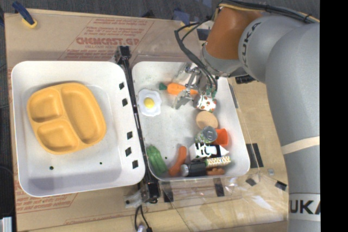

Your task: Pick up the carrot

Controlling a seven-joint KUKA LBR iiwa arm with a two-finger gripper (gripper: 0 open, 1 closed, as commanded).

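Note:
The carrot (174,88), orange with a green tip pointing left, lies on the floor of the right bin (168,127) near its far side. My gripper (185,85) comes down from the right over the carrot's thick right end. It looks open, with one finger (189,71) beyond the carrot and the other on the near side. The carrot still rests on the bin floor. The wrist hides the part of the bin just right of the carrot.
A fried-egg toy (149,102) lies left of the carrot. A spotted mushroom (206,101), a tan disc (206,118) and a grey can (207,134) sit just below the gripper. A green vegetable (155,158) and several other toys crowd the near edge. The left bin holds a yellow divided plate (65,117).

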